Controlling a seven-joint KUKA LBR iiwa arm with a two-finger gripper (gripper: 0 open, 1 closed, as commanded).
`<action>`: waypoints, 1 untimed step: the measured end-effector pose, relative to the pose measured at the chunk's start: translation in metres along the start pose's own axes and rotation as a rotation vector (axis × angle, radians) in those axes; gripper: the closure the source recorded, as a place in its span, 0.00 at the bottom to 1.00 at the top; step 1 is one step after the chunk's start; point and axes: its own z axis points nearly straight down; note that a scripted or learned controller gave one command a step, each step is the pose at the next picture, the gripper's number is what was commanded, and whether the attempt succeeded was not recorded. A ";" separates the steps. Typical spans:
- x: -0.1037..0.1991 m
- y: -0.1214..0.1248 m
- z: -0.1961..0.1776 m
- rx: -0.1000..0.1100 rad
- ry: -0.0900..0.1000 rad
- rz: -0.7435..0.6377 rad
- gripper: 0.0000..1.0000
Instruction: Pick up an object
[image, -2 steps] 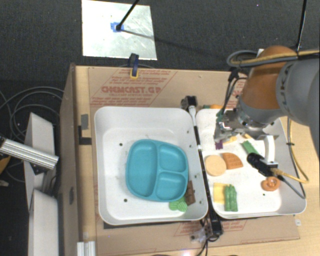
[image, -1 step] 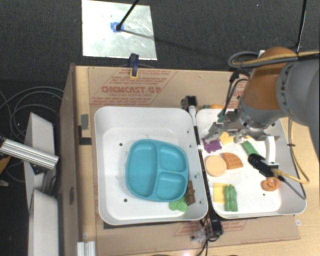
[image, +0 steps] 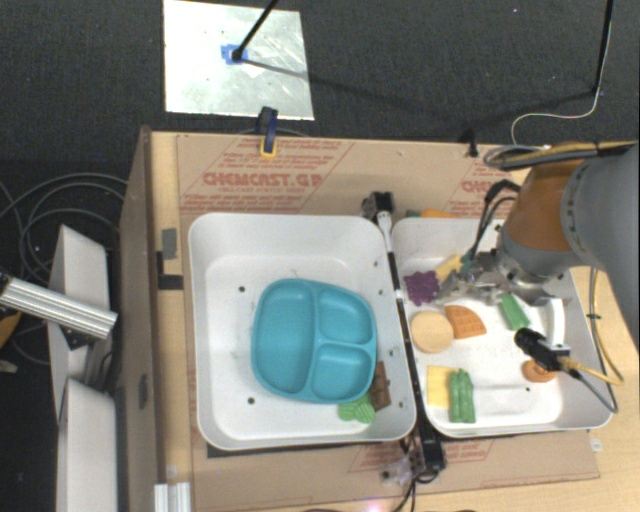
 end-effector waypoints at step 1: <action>0.013 -0.085 -0.004 0.005 0.006 -0.004 0.00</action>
